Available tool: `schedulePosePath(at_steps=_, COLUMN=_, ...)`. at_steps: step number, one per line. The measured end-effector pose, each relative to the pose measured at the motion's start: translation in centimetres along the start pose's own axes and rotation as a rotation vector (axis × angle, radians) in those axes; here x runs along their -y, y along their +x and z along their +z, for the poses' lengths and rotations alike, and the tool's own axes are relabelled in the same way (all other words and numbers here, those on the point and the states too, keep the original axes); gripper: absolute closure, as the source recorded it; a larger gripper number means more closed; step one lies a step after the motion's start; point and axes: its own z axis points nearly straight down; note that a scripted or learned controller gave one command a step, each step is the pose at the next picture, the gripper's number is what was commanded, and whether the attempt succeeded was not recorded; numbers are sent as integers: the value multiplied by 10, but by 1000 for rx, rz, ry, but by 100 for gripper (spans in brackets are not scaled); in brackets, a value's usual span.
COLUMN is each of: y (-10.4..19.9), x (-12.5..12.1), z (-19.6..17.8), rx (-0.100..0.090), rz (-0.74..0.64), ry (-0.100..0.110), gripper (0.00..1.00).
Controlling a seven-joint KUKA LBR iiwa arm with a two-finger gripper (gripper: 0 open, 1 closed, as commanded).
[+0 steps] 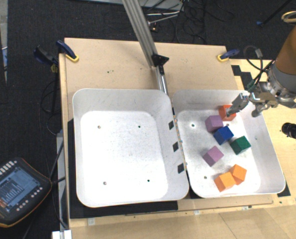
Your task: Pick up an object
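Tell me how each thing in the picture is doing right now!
Gripper: above the right bin's top edge, fingers apart, holding nothing.
Red-orange block: in the bin, beside a purple block.
Blue block: sitting flat.
Green block: sitting flat.
Two orange blocks: touching.
Left bin: on the bench.

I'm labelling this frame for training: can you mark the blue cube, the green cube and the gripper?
Small blue cube (223, 134): camera view, top face.
Small green cube (241, 145): camera view, top face.
Two-finger gripper (248, 105): camera view, midway between its fingertips.
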Motion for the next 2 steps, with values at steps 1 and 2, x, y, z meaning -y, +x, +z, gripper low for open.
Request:
schedulePosePath(at_steps=1, y=0, x=0, z=-2, rx=1, rz=-1, ry=-4, gripper=0)
schedulePosePath(at_steps=2, y=-8, x=2, z=57, rx=0, rz=2, ry=1, gripper=0)
